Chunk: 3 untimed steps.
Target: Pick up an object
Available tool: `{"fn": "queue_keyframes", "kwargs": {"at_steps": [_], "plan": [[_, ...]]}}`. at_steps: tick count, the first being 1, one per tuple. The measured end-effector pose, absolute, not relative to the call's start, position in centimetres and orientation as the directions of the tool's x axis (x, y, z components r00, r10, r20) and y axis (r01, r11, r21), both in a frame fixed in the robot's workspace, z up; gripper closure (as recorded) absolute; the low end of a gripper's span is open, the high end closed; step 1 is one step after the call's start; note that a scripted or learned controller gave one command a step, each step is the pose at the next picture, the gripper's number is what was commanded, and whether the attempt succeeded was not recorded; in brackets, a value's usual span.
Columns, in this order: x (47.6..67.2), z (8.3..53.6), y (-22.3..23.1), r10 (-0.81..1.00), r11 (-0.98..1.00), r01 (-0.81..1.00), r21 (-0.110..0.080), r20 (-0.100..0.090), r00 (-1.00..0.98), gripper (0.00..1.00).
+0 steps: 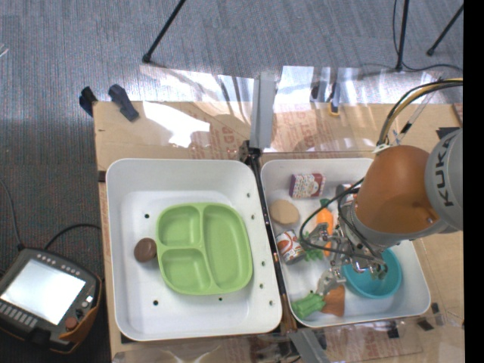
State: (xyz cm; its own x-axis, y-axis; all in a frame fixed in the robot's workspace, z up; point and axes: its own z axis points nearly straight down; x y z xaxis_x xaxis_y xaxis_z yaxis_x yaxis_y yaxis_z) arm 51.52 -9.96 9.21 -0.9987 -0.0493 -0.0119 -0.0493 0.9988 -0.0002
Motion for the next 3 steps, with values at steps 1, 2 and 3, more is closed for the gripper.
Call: {"fn": "queue_keyframes", "kwargs": {"at_steps": [1,2,3], "plan": [[62.9,9.1,-11.1,-0.052,0.999,-0.052,0.0,-0.01,-0.999,0.0],[56.9,8.7,-10.1,0.013,1.0,0.013,0.002,0.001,-1.0,0.0],[57.1,9.7,-9.9,0.008,1.0,0.008,0.003,-0.001,-1.0,1.0]]}}
